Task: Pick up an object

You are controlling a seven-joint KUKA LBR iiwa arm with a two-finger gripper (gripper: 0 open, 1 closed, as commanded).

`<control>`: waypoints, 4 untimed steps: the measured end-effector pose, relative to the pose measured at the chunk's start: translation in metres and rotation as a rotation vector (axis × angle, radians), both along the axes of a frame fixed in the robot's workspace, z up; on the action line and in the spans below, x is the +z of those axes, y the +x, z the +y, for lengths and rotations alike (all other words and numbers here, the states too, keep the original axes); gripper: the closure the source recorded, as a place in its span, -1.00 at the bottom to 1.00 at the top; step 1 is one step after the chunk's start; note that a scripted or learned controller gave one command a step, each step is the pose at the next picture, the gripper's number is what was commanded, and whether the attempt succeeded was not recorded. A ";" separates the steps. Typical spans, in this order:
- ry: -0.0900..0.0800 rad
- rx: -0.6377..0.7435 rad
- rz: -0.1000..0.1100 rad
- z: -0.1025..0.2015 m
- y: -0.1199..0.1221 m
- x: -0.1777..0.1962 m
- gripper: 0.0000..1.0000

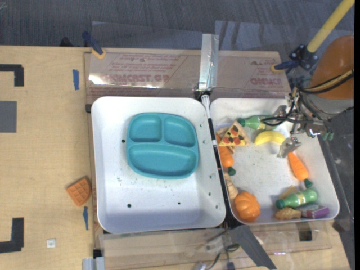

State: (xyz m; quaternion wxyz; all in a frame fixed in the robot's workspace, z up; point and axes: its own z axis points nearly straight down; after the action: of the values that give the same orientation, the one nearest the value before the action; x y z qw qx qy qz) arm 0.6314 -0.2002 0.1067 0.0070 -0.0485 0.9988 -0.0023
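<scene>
Looking down, we see our tool (pixel 290 145) low in the right bin (pixel 329 176), beside a banana (pixel 269 138) and above a carrot (pixel 298 166); whether it is open, we cannot tell. A blue plate (pixel 163 144) sits in the left bin (pixel 107 167).

The gripper (pixel 289 146) hangs in the right bin (pixel 332 176) beside a yellow banana (pixel 269 138) (a carrot (pixel 298 166) lies just below).
</scene>
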 end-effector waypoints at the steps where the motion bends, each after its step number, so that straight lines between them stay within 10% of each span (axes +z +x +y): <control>1: 0.003 -0.048 0.006 -0.024 -0.039 -0.019 -1.00; 4: 0.005 -0.222 0.002 -0.003 -0.120 -0.018 -1.00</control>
State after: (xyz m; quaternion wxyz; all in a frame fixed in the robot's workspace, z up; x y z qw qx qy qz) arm 0.5114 -0.2033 0.0891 0.0061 0.0623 0.9980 -0.0005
